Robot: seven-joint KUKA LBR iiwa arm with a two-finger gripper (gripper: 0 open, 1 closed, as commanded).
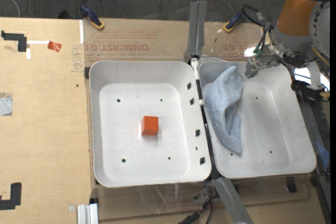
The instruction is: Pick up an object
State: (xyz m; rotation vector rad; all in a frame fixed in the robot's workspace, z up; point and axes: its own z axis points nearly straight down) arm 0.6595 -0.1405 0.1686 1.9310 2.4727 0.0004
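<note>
A light blue-grey cloth (224, 105) lies crumpled along the left side of the right bin (278, 128), its upper corner bunched up near the bin's back wall. An orange-red cube (150, 126) sits near the middle of the left bin (110, 113). My gripper (252, 68) hangs over the back of the right bin, just to the right of the cloth's upper corner. Whether it touches the cloth is unclear from here.
A grey divider post (196, 29) stands behind the seam between the bins. Clamps (93, 18) hold the cardboard backing at the rear. A wooden board (42, 113) lies to the left of the bins. The arm's orange band (302, 5) is at the upper right.
</note>
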